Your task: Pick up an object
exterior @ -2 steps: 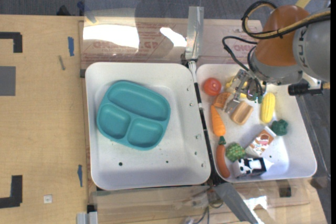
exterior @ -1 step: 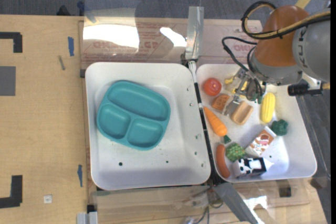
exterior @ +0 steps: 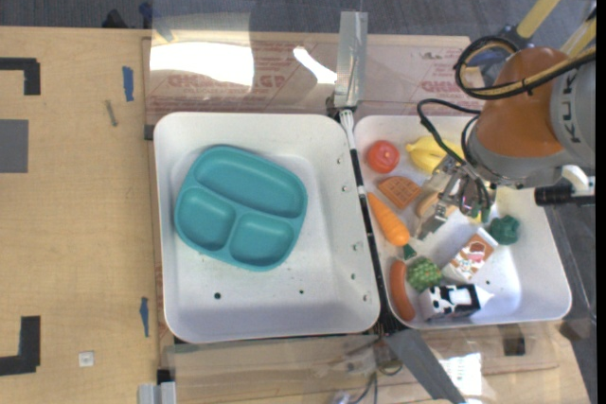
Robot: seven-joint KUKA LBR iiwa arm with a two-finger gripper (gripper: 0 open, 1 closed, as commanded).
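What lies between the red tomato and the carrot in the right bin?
In the camera view, an orange-brown waffle-like toy lies between the tomato and the carrot, just right of the line joining them.

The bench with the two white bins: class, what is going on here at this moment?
A grey KUKA arm reaches in from the right, its gripper low over the right bin among toy foods: a tomato, a carrot, a banana and broccoli. Nothing is visibly between its fingers. The left bin holds a teal divided plate.

Glossy white plastic bins, a matt teal plastic tray, bare wooden bench.
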